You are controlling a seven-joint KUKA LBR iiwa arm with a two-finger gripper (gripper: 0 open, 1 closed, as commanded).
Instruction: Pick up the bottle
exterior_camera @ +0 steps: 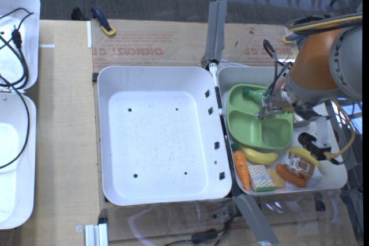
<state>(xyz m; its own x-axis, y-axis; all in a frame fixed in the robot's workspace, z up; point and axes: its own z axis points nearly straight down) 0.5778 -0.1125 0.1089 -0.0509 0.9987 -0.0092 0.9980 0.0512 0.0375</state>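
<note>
The end effector (268,106) hangs over the green divided tray (253,124), beside a green bottle (252,93) at its top-left; its finger state cannot be told.

A green bottle (252,92) lies on its side in the upper compartment of a green divided tray (262,135), near the far edge of the right-hand white bin (337,178). Its right end is hidden behind the hand (268,105), so its cap cannot be made out.
</note>
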